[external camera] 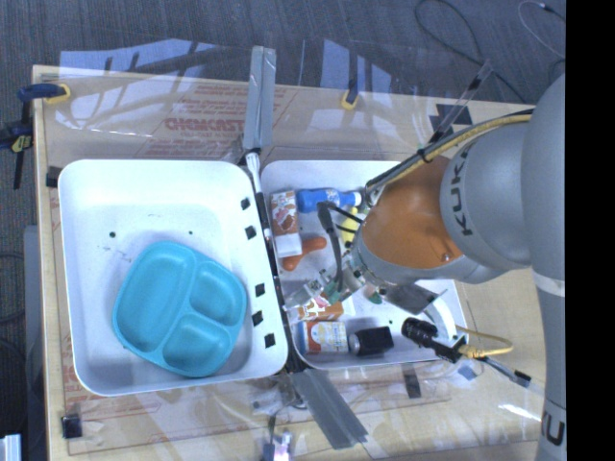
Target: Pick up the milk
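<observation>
Clutter fills the right bin (442, 176) under the arm (480, 209), so pick your target with care. From the overhead camera, the gripper (338, 281) sits low among the items near the bin's left wall; you cannot tell its state from here. The likeliest milk is the small carton (284, 211) lying against that left wall, just beside a blue-capped bottle (322, 200), though its label is too small to read. Come straight down over the carton, clear of the bottle. The left bin (86, 200) holds a blue divided plate (181, 305).
</observation>
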